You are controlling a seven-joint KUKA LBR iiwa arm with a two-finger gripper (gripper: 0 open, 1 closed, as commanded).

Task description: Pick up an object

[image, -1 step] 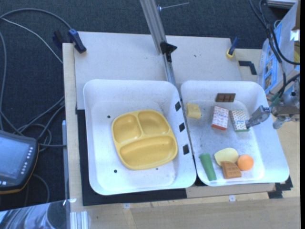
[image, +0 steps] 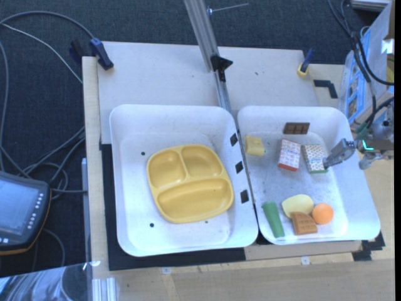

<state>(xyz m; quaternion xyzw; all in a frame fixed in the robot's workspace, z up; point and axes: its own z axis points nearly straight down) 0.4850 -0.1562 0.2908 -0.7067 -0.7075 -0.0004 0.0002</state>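
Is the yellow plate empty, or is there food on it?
Empty. The yellow divided plate lies flat in the left bin, and all three compartments show only bare yellow.

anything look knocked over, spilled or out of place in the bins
Nothing stands out. The yellow divided plate lies flat in the left bin, and the small food items, such as the orange and green tube, sit loosely scattered in the right bin, unspilled.

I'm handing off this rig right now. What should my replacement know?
Tool: at the right bin's right side, beside the green-and-white box; grip unclear, nothing seen held.
Right bin: brown bar, yellow block, red-and-white box, green tube, yellow lump, brown block, orange ball.
Left bin: yellow tray.
Done: nothing lifted.
Left: pick one.
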